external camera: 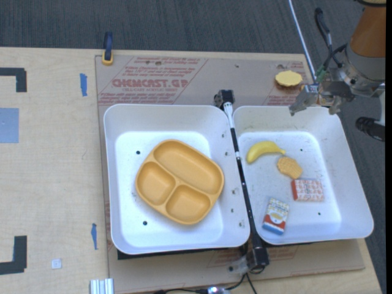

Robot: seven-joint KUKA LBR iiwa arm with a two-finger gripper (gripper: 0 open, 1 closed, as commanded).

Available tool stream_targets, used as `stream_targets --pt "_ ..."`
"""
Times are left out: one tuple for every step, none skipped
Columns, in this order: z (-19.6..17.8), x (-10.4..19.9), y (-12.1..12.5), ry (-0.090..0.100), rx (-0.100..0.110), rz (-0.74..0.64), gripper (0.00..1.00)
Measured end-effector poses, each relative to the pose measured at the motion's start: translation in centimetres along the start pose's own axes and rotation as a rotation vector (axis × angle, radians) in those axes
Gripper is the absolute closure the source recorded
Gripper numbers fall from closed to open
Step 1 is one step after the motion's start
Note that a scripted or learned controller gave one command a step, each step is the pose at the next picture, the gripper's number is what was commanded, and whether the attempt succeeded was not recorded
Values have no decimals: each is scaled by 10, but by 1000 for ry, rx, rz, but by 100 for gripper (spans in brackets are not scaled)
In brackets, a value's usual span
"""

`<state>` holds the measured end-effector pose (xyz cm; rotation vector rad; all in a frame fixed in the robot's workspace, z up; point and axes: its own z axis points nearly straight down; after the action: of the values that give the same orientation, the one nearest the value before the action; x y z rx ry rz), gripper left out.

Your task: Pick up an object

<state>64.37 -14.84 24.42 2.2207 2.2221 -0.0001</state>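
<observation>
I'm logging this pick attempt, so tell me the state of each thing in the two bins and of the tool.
Yellow three-compartment plate: upright, left bin.
Yellow toy banana: lying flat, right bin.
Tan round cookie: flat, beside banana.
Red flat packet: lying flat.
Small white-orange carton: lying down.
Tool: above right bin's far rim, holding nothing.

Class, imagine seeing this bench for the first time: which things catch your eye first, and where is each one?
The big yellow divided plate fills the middle of the left bin. In the right bin lie a banana, a cookie and two small cartons. The claw hangs over that bin's far edge, beside a yellow disc on the board.
</observation>
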Motion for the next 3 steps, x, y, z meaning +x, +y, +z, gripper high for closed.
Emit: stream_targets --pt "142 15 -13 -2 -16 1 0" --pt "159 41 -82 1 -1 1 0" --pt "149 41 -81 0 -4 1 100"
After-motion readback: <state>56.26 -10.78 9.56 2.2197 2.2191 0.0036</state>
